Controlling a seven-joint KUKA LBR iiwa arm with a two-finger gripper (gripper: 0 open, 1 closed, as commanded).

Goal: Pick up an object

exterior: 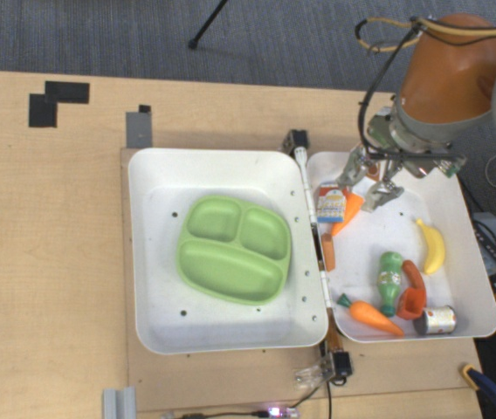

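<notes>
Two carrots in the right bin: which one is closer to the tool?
The carrot near the bin's upper left, just below the tool and beside a small carton. The other carrot lies along the bottom edge.

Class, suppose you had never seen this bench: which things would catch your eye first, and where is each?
The green divided plate lies alone in the middle of the left bin. The arm's orange band looms at upper right, its gripper over the right bin's far end. That bin holds bright toy food: a yellow banana at its right side and a carrot near its front edge.
</notes>
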